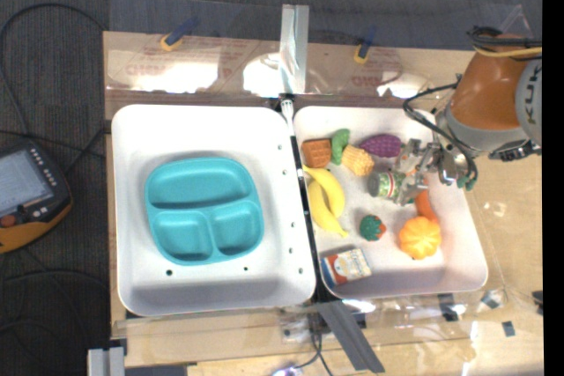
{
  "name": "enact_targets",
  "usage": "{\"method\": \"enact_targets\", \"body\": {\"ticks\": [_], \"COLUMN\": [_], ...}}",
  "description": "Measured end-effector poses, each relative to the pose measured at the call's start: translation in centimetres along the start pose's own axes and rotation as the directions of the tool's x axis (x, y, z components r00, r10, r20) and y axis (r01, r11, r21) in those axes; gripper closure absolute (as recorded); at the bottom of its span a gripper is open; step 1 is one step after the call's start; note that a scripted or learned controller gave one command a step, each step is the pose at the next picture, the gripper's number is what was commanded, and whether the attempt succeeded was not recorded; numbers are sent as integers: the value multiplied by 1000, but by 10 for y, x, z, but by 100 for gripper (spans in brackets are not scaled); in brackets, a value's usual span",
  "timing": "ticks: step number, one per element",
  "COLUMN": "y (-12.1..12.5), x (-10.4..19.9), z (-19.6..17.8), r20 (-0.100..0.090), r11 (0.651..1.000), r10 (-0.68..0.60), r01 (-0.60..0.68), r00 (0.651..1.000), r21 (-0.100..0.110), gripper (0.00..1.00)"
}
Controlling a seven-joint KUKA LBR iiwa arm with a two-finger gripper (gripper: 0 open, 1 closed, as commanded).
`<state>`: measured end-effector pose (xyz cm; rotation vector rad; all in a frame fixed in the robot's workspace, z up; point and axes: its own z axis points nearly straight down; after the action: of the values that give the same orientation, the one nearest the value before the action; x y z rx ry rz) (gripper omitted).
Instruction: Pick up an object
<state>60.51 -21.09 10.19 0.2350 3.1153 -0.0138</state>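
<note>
Left white bin (132, 277) holding a teal divided tray (204, 209), right white bin (467, 264) holding banana (327, 200), corn (357, 160), orange pumpkin (419, 237), small can (385, 184), gripper (414, 180) beside the can, grip state unclear

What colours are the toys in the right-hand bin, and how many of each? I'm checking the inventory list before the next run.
Yellow: 2, banana and corn cob
Orange: 3, pumpkin, carrot, bread-like block
Purple: 1, grape bunch
Green and red: 2, small can, strawberry
White: 1, small carton
Total: 9
</note>
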Motion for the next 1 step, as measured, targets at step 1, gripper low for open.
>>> {"method": "enact_targets", "body": {"ticks": [1], "y": [0], "x": [0], "z": [0], "r20": [0], "r11": [1000], "r10": [0], "r01": [0], "r00": [1000], "r21": [0], "gripper": [0]}}
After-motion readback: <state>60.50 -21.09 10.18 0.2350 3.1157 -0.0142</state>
